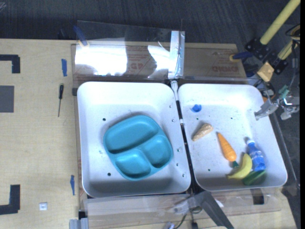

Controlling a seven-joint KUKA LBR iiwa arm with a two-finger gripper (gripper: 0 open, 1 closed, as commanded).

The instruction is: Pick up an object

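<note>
Lower right in the frame, banana curves beside carrot, whose long axis slants down-right; tool at right edge, state unclear.

Blue divided tray in left bin; carrot, banana, bottle in right bin.

Gripper showing at the frame's 3 o'clock edge: pale grey metal parts, a teal fitting, dark cabling trailing beside it; finer detail blurring out.
</note>
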